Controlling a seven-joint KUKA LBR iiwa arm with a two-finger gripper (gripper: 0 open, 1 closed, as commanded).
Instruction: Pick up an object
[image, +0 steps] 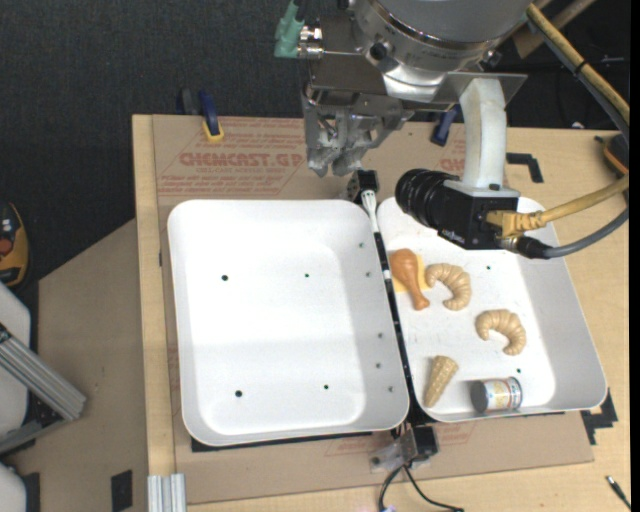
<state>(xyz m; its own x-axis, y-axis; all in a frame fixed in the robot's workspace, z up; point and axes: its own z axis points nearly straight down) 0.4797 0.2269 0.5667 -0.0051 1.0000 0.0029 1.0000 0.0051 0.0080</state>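
Five small things lie in the right shallow white bin (560, 300): an orange plastic drumstick (409, 275), two tan curled croissants (450, 284) (502, 330), a beige ridged cone (439, 379) and a small silver can (497, 395). The metal two-finger gripper (338, 150) hangs beyond the left white bin (270, 320), grasping nothing I can make out; its fingertips blur together.

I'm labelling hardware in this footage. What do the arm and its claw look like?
The arm ends in a rounded grey housing above a boxy metal plate. The claw is bare grey metal. A white bracket carries a black cylindrical unit with tan cables.
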